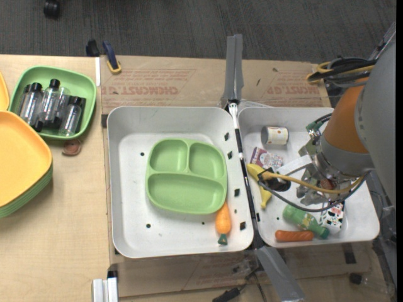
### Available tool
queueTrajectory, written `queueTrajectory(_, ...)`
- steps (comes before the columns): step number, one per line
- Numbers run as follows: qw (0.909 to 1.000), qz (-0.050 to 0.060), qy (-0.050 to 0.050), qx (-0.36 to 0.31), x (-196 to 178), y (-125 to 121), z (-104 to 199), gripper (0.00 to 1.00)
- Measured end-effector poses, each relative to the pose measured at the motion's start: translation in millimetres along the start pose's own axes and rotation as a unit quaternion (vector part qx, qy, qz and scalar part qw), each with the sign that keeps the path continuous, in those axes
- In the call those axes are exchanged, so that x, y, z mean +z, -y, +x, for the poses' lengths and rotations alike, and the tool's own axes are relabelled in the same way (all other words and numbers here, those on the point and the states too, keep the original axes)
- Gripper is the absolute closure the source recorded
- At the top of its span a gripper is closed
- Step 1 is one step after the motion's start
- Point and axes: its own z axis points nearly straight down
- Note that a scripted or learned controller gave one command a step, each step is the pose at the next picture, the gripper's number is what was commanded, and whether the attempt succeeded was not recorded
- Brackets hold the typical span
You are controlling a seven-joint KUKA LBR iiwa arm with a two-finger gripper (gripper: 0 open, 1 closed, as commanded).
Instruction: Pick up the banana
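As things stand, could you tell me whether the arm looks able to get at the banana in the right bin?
Probably yes. The banana lies uncovered by the right bin's left wall, and the arm already hangs over that bin. The close wall may crowd a grasp.

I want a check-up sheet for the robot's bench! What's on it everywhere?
Surface: two white bins side by side, left bin and right bin, on a cardboard-covered bench.
Job's things: banana lies at the right bin's left side, partly under cables.
Clutter: green divided plate and a carrot in the left bin; small can, green bottle and another carrot in the right bin.
Pincer: pincer low over the right bin; fingers unclear.
Cables: black and yellow cables run from the wrist across the banana.
Surroundings: green tray of bottles and yellow plates at left.
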Motion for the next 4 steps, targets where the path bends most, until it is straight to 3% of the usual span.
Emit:
queueTrajectory(1, 0.9864, 0.0, -0.003, -0.164, 7, -40, -10, 1.0)
queueTrajectory(2, 0.9367, -0.002, -0.004, -0.35, -90, -88, -7, 1.0)
queueTrajectory(3, 0.9124, -0.003, -0.004, -0.409, -102, -155, -36, 1.0)
queueTrajectory(4, 0.9123, -0.003, -0.004, -0.409, -102, -155, -36, 0.0)
